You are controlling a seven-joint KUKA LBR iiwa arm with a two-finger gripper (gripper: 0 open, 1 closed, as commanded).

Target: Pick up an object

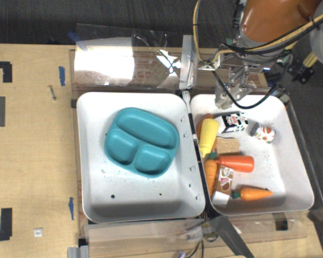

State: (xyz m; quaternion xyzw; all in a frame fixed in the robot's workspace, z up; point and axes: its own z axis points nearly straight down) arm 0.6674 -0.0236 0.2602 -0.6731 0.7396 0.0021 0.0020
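Note:
My gripper [233, 96] hangs over the back edge of the right bin [293, 160], its metal fingers [224, 97] pointing down and spread, with nothing between them. Just below it lies a small black-and-white toy [234, 121]. A yellow piece [208, 134], a tan slab [226, 144], an orange-red cylinder [236, 163], a carrot [253, 194] and a small white-and-red item [264, 134] lie in the same bin.
The left bin [97, 192] holds a teal divided tray [141, 141]. A metal divider [186, 69] and clear plastic sheeting [129, 63] stand behind the bins. Cables [220, 52] loop around the wrist.

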